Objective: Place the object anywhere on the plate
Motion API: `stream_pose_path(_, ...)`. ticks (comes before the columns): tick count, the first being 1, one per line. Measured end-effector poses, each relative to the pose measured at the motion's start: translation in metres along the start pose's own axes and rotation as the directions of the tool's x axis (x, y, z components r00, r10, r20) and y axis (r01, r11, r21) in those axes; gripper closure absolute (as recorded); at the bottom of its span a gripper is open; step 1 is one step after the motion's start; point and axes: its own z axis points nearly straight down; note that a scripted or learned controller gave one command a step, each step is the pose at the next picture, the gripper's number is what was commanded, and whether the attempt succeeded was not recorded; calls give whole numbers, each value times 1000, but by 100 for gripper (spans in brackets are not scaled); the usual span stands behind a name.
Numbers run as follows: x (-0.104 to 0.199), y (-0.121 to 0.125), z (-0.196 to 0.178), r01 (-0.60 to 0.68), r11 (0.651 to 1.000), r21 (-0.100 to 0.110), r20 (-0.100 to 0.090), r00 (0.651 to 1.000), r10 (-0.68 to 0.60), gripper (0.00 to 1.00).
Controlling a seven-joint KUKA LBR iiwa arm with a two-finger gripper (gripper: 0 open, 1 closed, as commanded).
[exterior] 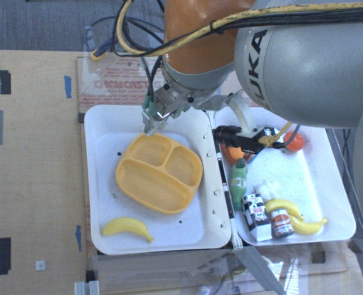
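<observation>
— What is seen, largest first?
— The grey arm with its orange band [209, 23] is stretched over the left shallow white bin [101, 165]. A yellow sectioned plastic plate [159, 173] is laid in that bin.

— And the gripper?
— The two-finger gripper [151, 126] is hung just above the plate's far rim; its state cannot be told.

— The object?
— A yellow plastic banana [127, 228] is laid near the bin's front-left corner, apart from the plate.

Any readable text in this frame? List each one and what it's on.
"UKA", the visible part of the maker's name, on the grey arm casing.
Faint red print on the clear sheet behind the left bin: too blurred to read.
Labels on the small jar and the black-and-white carton: too small to read.
</observation>
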Motion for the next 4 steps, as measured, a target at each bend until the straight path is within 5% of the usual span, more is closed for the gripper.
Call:
stream_pose_path(1, -29, -13, -35, 324, 946, -2, 2, 946, -324, 100)
stream_pose_path(2, -67, 56, -47, 443, 897, -2, 3, 897, -443, 100)
stream_pose_path(3, -39, 56, -58, 302, 953, -3, 2, 953, -302, 100)
stream_pose_path(4, -54, 64, -19, 510, 860, 2, -2, 860, -510, 100)
